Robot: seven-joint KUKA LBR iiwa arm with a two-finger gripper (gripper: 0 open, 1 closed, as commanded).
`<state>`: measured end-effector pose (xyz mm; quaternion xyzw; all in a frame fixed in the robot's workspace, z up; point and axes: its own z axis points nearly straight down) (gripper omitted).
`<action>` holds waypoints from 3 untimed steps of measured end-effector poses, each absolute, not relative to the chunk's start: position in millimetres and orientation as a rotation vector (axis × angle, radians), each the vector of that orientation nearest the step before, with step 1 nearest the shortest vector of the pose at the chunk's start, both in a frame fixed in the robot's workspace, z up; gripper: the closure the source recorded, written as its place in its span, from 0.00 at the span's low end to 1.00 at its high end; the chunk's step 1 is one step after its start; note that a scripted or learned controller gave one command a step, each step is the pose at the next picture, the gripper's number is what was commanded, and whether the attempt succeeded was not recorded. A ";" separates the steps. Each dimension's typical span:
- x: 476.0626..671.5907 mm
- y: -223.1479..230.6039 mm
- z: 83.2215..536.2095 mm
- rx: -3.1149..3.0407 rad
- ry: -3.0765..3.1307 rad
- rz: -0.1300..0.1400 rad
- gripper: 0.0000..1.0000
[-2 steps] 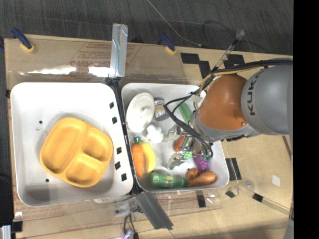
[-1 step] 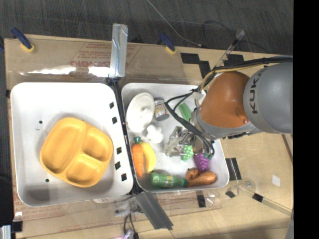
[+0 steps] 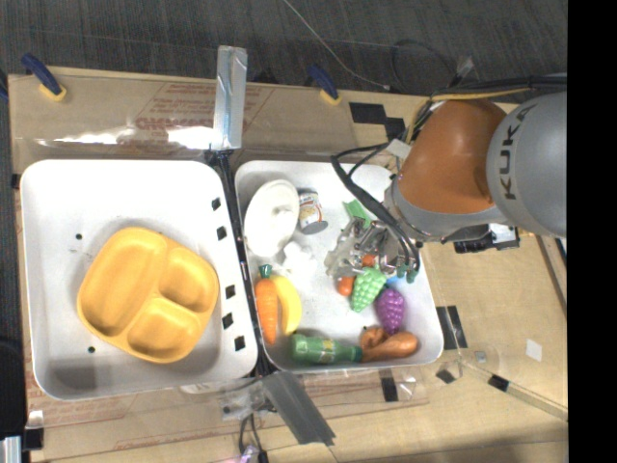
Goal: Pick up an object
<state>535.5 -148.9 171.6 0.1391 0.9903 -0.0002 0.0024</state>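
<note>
Closest to the bottom edge of my view I see the front wall of the right bin, and along it a green bottle lying on its side with a brown, pear-like piece touching its end; a carrot and a banana lie side by side against the divider. Just past those, the gripper sits low over a knot of toys: green grapes directly in front of the fingers, purple grapes beside them, and something small and orange at the near left of the tips. I cannot tell whether the fingers are apart or together, because the metal there blurs into cable and clutter, and I see nothing clearly pinned between them. My guess is that the green grapes are the target, so I would centre the fingers across their narrow width, go straight down, and close without nudging the purple bunch. The crowding is the risk: a tip landing on a neighbour would spoil the grab. Beyond the fingers lie a white cup and a small jar. Far off to the left, the other bin holds a yellow divided plate.
</note>
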 end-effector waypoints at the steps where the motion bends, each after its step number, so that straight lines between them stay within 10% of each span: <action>1: 478.4 -172.7 92.4 0.515 3.097 0.000 1.00; 2: 484.9 -173.9 97.1 0.512 3.073 -0.004 0.00; 3: 490.1 -206.7 93.7 0.257 3.126 -0.001 0.00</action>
